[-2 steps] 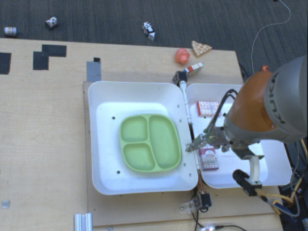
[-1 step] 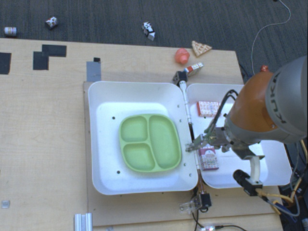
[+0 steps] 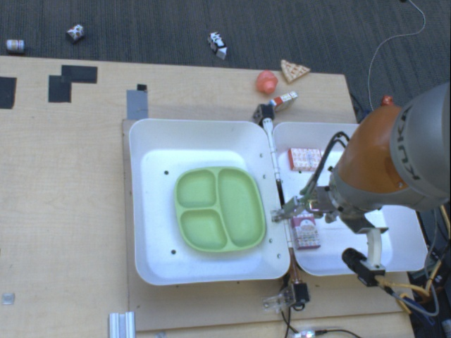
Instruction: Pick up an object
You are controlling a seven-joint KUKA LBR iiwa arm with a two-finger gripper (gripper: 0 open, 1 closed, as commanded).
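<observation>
Wooden bench point(image 3: 63, 189) carries two white bins so picks stay contained. Left bin point(image 3: 141, 189) has a green divided plate point(image 3: 220, 208). Arm hangs over right bin point(image 3: 402, 248); gripper point(image 3: 292, 210) above a small pink box point(image 3: 305, 232) near the divider, finger state unclear.

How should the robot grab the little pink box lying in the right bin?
Take the little pink box across its two long sides, coming straight down from above. It lies flat on the right bin floor, so its narrow width suits the jaws best, I think.
</observation>
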